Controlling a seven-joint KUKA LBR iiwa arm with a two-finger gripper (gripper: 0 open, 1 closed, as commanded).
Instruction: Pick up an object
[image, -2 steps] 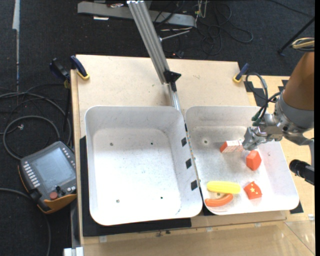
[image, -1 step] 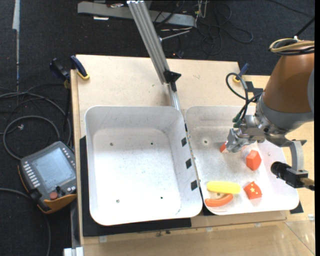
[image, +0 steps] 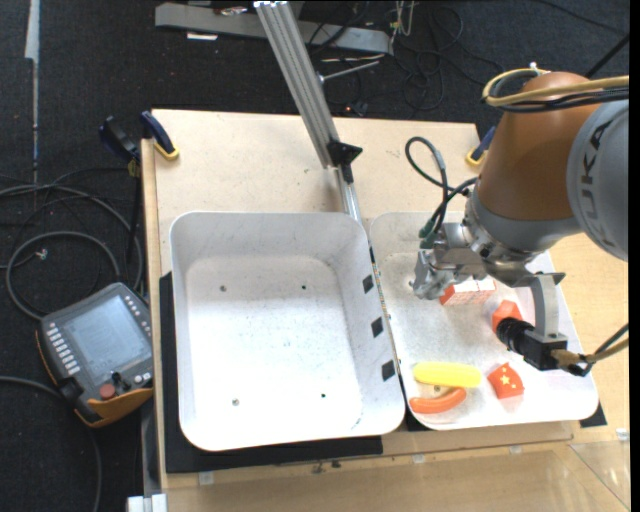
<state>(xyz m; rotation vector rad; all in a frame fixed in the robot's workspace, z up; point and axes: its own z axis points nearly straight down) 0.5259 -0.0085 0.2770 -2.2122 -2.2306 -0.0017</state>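
The gripper (image: 432, 280) is metallic grey and sits low in the right bin (image: 400, 330), near its left wall; whether it is spread or closed cannot be told. A small white-and-red box (image: 470, 293) lies just beside it, to its right. Nearer the front of this bin lie a yellow banana-shaped piece (image: 447, 375), an orange curved piece (image: 438, 401) touching it, and a red block (image: 506, 381). The left bin (image: 265, 235) is smooth white plastic with rounded corners. Both bins rest on a pale wooden bench (image: 250, 160). A grey pendant (image: 97, 347) lies on the dark floor to the left.
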